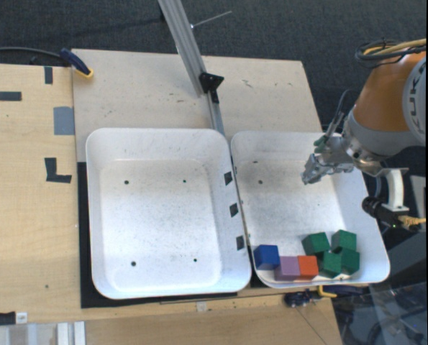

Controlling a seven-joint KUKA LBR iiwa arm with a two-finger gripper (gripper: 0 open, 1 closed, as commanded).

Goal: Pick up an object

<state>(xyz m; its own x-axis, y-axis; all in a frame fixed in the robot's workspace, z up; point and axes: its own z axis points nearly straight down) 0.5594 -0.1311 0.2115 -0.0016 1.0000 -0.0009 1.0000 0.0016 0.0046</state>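
1. Camera view: the gripper [316, 169] hangs over the upper part of the right bin [285, 149], well apart from the blocks. I cannot tell how it is set, and nothing shows in it.
2. The blocks crowd the bin's near edge: blue [266, 256], purple [290, 267], orange [308, 265], and green ones [334, 251] packed touching. Such crowding against the wall probably leaves little room for a grasp.
3. The left bin [156, 214] lies alongside; a metal pole [185, 38] slants above, clear of the arm.

Bright, even light; slightly soft focus
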